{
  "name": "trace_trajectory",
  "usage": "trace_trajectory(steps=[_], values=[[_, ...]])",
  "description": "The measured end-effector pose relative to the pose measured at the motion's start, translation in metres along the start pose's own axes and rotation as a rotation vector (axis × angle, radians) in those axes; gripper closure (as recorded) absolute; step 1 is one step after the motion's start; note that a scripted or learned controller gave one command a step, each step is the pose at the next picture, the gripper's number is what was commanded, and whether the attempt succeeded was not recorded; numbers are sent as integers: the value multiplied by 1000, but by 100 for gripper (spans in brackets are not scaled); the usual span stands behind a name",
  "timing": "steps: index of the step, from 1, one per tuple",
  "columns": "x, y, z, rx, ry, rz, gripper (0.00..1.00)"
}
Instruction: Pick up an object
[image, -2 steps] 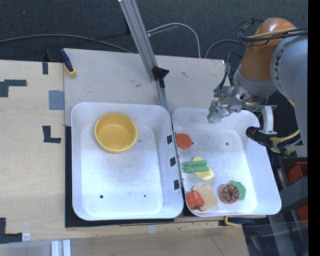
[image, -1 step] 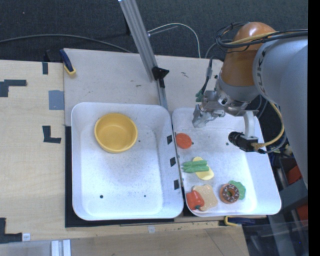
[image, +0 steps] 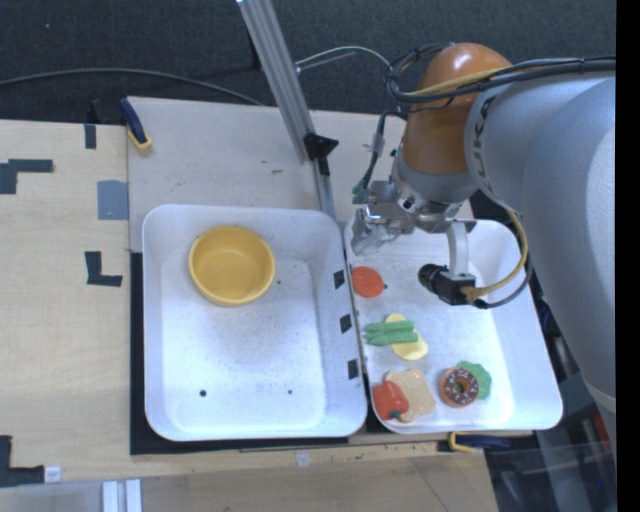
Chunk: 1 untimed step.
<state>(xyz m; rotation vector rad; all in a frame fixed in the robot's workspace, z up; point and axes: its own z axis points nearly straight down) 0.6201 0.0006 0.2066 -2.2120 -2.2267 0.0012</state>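
So the arm (image: 520, 130) comes in from the right and its gripper (image: 375, 232) is parked over the far left corner of the right bin (image: 520, 395), nothing between the fingers as far as I can see, and honestly I can't tell how wide they are. Just below it, near the bin's left wall, sits a little orange-red round piece (image: 367, 281). Further toward the near edge there's a green and yellow piece (image: 397, 335), then a red and tan piece (image: 402, 395) in the near left corner, with a donut (image: 460, 385) beside it. The left bin (image: 250, 395) has a yellow bowl (image: 232, 263) up by its far left part.
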Motion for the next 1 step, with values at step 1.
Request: trace_trajectory(steps=[1], values=[[62,-14,-5,0,1,-1,100]])
